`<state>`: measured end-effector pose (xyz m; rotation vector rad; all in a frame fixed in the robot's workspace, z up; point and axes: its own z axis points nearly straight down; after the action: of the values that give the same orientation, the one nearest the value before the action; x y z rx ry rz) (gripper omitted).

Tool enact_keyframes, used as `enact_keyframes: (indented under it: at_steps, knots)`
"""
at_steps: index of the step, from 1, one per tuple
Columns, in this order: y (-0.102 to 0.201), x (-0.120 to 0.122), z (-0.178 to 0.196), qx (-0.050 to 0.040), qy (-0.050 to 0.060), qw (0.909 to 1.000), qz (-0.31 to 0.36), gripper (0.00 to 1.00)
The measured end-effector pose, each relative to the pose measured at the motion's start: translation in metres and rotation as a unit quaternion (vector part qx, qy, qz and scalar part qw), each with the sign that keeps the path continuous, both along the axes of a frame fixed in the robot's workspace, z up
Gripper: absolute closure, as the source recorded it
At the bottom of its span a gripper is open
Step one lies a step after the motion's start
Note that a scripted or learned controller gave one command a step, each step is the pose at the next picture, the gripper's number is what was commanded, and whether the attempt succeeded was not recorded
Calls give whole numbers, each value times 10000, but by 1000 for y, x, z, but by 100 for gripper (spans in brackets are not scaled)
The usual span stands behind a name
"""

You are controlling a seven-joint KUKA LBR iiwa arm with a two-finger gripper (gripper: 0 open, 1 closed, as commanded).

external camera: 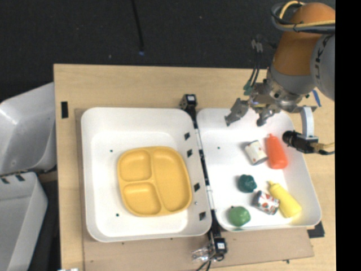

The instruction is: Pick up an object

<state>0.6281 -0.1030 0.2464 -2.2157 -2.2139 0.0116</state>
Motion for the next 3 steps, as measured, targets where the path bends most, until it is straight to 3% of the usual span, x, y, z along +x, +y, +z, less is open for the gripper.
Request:
enact_keyframes:
  at_steps: [1, 3]
  knots:
    - [0, 2, 7, -7, -66, 10000, 13, 0]
    - [-2, -7, -82, -15, -41, 10000, -17, 0]
